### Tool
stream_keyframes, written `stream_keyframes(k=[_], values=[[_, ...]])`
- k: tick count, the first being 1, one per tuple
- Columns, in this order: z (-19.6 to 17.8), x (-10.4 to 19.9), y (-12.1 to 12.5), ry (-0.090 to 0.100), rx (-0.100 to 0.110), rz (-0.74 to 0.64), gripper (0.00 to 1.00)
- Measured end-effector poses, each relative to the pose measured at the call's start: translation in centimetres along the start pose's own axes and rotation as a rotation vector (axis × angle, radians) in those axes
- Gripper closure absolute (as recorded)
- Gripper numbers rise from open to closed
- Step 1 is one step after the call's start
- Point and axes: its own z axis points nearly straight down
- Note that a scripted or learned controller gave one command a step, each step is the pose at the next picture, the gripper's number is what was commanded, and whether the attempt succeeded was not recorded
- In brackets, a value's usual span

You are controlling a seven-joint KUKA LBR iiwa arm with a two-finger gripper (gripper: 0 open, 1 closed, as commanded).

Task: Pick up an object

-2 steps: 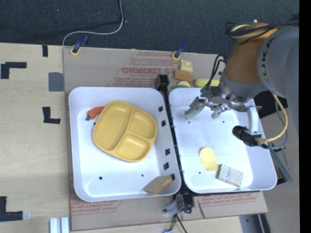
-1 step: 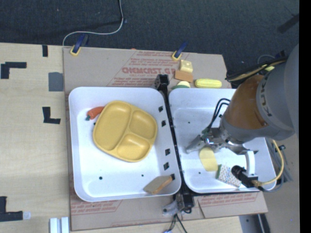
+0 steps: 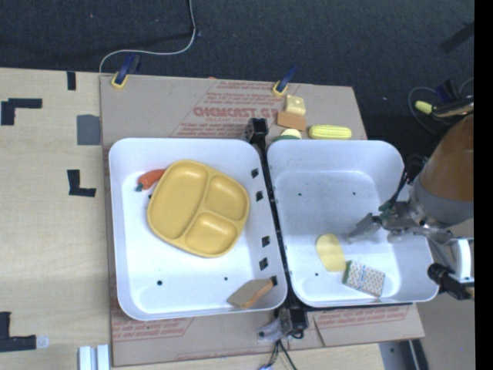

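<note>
Gripper (image 3: pixel 360 228) time: it hangs over the right bin (image 3: pixel 308 160), just beside the yellow piece (image 3: pixel 330 251) and near the speckled pack (image 3: pixel 364 278), holding nothing I can see, so it should go straight down on one and squeeze slowly.

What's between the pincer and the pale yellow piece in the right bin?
Nothing visible. The pincer sits just right of and slightly above the pale yellow rounded piece, with bare white floor of the right bin between them. The small speckled packet lies lower right of the piece, off that line.
</note>
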Motion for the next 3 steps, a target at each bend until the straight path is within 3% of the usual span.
stream_keyframes(k=[1,2,3], values=[[0.3,11.4,0.9,0.01,0.004,-0.018,0.0],[5.2,8.3,-0.5,0.006,0.002,-0.007,0.0],[3.8,8.3,-0.2,0.004,-0.003,-0.009,1.0]])
